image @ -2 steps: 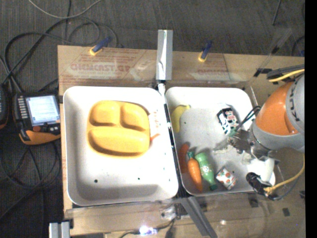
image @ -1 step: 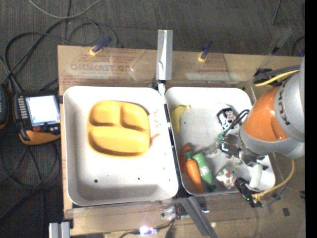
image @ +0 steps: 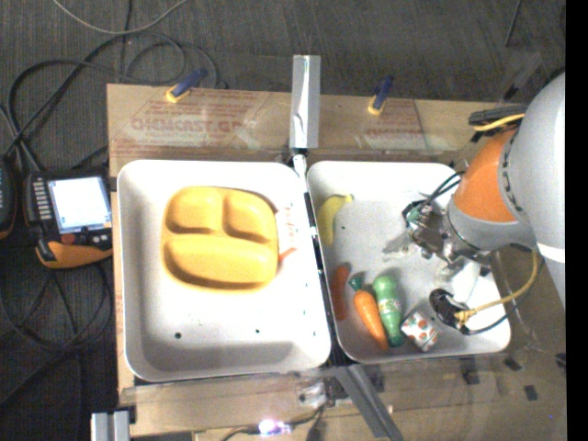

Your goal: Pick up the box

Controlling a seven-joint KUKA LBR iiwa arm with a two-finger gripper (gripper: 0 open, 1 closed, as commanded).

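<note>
The box (image: pixel 420 331) is a small white cube with red and dark markings. It lies near the front edge of the right bin (image: pixel 386 177), just right of a green bottle (image: pixel 389 309). My gripper (image: pixel 415 237) hangs over the middle right of that bin, behind the box and well apart from it. Nothing shows in its grasp.
An orange carrot (image: pixel 367 314) and a red piece (image: pixel 341 289) lie left of the green bottle. A yellow banana (image: pixel 330 215) rests at the right bin's back left. The left bin (image: pixel 147 338) holds a yellow divided tray (image: pixel 220 237). Open floor shows at the right bin's back.
</note>
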